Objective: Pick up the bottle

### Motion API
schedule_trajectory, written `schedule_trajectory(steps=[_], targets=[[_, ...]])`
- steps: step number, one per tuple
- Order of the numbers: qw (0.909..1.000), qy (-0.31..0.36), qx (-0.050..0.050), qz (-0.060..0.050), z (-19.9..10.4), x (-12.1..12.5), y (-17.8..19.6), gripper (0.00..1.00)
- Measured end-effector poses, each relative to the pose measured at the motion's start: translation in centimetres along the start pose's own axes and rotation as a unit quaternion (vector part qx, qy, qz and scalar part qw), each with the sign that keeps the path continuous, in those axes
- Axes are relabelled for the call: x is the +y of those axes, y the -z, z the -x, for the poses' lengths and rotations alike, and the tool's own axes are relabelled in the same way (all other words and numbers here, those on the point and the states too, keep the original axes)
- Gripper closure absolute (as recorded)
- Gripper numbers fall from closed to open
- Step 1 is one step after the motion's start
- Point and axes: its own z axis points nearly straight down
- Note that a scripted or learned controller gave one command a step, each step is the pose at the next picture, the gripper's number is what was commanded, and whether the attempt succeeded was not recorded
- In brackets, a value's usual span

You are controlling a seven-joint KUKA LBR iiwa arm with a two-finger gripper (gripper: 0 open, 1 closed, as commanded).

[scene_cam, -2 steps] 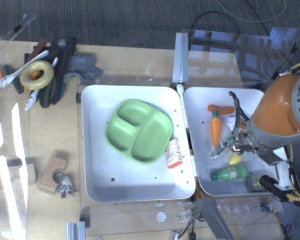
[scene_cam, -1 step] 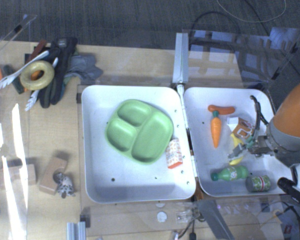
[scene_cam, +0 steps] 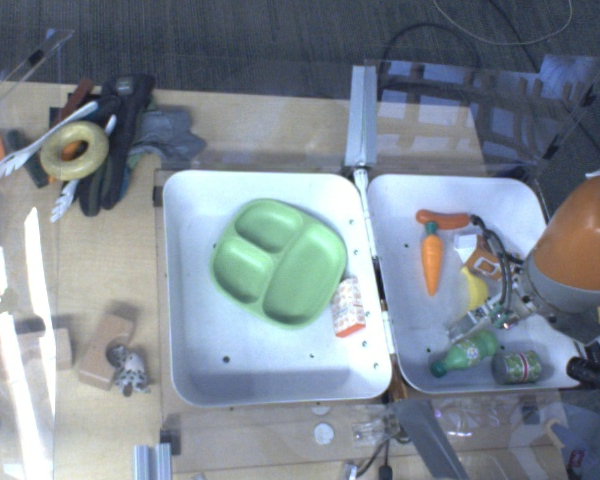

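Just below the pincer point(scene_cam: 488, 313), whose state I cannot tell, lies the green bottle point(scene_cam: 467, 353).

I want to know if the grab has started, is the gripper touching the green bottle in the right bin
Cannot tell. In the camera view the gripper hangs right above the green bottle, overlapping its upper edge, with no plain gap or contact.

Two white bins point(scene_cam: 180, 298) sit on a pale wood worktop point(scene_cam: 70, 298). A light green divided plate point(scene_cam: 278, 261) fills the left bin, a white packet point(scene_cam: 349, 306) with red print at its four o'clock. In the right bin lie an orange carrot point(scene_cam: 432, 259) with a green top, a dark green bottle point(scene_cam: 466, 353) and a green can point(scene_cam: 518, 367). The arm's band point(scene_cam: 580, 233), at three o'clock, is orange above grey. A yellow ring point(scene_cam: 74, 151) lies at ten o'clock.
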Motion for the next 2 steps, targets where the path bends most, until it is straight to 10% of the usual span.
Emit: schedule_trajectory(steps=[1,2], targets=[[1.0000,0.001,-0.002,0.003,0.1,0.3,1.2,1.00],[0.9954,-0.096,-0.004,0.003,1.4,7.2,17.4,1.00]])
